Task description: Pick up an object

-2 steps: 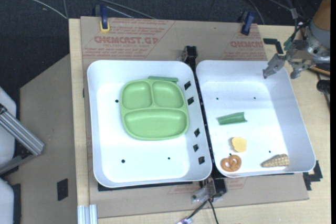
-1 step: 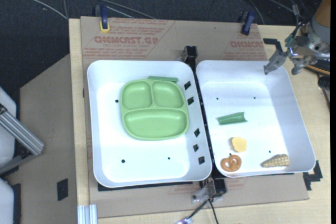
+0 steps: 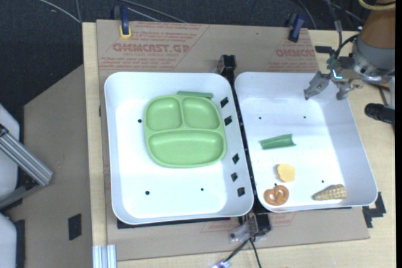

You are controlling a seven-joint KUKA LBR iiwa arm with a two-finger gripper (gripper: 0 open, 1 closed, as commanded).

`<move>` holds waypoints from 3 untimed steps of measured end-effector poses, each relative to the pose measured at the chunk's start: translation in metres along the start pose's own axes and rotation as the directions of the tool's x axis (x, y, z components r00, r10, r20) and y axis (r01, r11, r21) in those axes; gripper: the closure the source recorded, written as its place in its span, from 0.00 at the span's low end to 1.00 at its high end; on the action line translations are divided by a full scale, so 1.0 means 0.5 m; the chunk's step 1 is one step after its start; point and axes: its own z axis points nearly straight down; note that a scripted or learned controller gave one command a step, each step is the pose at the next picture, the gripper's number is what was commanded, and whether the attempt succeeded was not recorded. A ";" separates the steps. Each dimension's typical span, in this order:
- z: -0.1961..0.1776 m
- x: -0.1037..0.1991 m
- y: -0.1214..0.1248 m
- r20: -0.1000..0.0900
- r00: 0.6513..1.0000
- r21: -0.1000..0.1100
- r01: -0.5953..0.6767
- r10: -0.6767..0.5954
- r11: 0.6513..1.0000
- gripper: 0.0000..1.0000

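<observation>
The right bin (image 3: 352,135) holds a green strip (image 3: 277,142) near its middle, a small yellow piece (image 3: 286,172) below that, a brown pretzel (image 3: 276,195) at the front edge and a tan cone-like piece (image 3: 330,192) at the front right. My gripper (image 3: 326,89) hangs over the bin's far right corner, well above and to the right of the green strip. Its fingers are spread apart with nothing between them.
The left bin (image 3: 125,198) bears a green three-part plate (image 3: 184,131), with a thin green strip (image 3: 195,95) along the plate's far edge. Black clips run along the seam between the bins. Clamps hold the board's far edge.
</observation>
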 end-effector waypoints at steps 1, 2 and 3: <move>0.085 0.005 0.004 0.000 1.000 0.000 0.000 0.000 1.000 0.00; 0.151 0.007 0.005 0.001 1.000 -0.001 0.001 -0.001 1.000 0.00; 0.122 0.006 0.008 0.003 1.000 -0.007 0.002 -0.002 1.000 1.00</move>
